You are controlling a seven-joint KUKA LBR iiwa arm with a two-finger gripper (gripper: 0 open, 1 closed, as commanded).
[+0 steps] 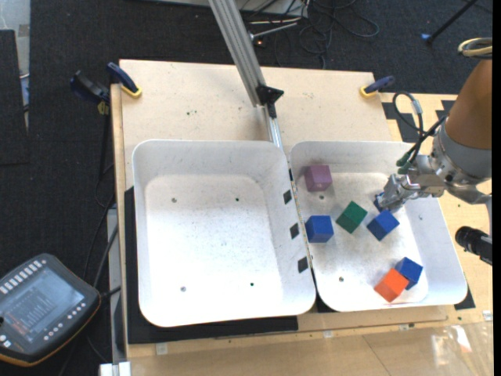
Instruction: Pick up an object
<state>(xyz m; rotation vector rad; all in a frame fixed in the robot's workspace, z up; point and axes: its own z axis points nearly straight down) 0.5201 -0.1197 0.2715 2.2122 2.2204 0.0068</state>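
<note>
Several cubes lie in the right bin (pixel 438 245). A purple cube (pixel 317 177) sits near its back left, and a blue cube (pixel 319 229) lies by the left wall. A green cube (pixel 352 217) rests in the middle with a second blue cube (pixel 383 225) just to its right. At the front right an orange cube (pixel 391 285) touches a third blue cube (pixel 409 271). My gripper (pixel 389 199) hangs in the right bin just behind and above the second blue cube, close to it or touching its top edge.
The left bin (pixel 156 171) stands beside the right one, sharing a middle wall with black tabs. A slanted metal pole (pixel 239 41) rises from behind the bins. Clamps mark the bench's back corners. A teach pendant (pixel 39 308) lies at the lower left.
</note>
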